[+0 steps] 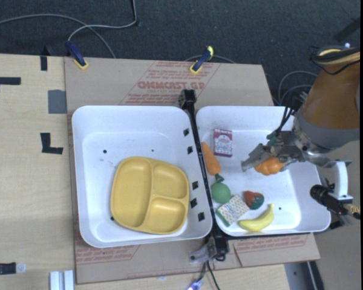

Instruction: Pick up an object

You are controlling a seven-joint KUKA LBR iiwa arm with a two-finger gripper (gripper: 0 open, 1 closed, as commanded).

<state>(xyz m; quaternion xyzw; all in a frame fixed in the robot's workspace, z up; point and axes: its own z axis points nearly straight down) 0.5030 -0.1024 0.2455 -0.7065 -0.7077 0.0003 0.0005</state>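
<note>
Claw sits over the right bin, upper-right part, w/ an orange round object between its fingers; looks clamped on it, tho the grey finger sticking out to the left blurs the contact a bit. Orange object is lifted or at least right at the fingertips, approx. mid-bin, well apart from the other items.

Rest of right bin: small red-and-white box near the top left; carrot along the left wall, just below it a green ball; patterned card beside the ball; red-and-green item just right of the card; banana at the bottom edge, touching or nearly touching the card.

Left bin holds a yellow divided tray, three compartments, lying flat toward the lower right.

Both bins rest on cardboard on the tabletop. Two blue-and-yellow clamps pin the cardboard's top edge.
</note>
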